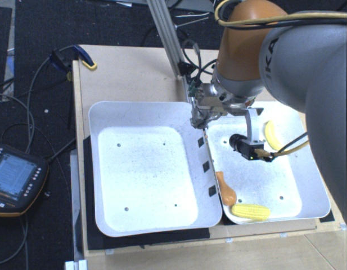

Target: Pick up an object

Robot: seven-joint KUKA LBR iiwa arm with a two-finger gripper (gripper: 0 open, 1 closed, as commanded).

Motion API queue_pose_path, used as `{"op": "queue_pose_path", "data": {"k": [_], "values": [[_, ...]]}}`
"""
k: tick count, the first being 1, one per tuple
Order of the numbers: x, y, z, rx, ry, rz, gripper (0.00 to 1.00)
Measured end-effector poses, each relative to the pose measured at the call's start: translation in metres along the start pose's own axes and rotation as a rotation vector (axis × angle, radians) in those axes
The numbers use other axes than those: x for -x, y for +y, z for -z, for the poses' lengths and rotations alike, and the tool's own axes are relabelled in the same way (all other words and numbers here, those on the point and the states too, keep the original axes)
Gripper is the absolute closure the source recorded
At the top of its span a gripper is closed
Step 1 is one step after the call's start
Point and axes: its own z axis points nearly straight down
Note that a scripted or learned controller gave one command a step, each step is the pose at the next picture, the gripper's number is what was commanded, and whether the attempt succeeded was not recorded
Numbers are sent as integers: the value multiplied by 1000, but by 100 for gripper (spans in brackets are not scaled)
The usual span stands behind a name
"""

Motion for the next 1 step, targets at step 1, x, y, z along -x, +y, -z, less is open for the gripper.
{"op": "queue_pose_path", "data": {"k": [1], "values": [[-40,10,-13,-1,0,-1,100]]}}
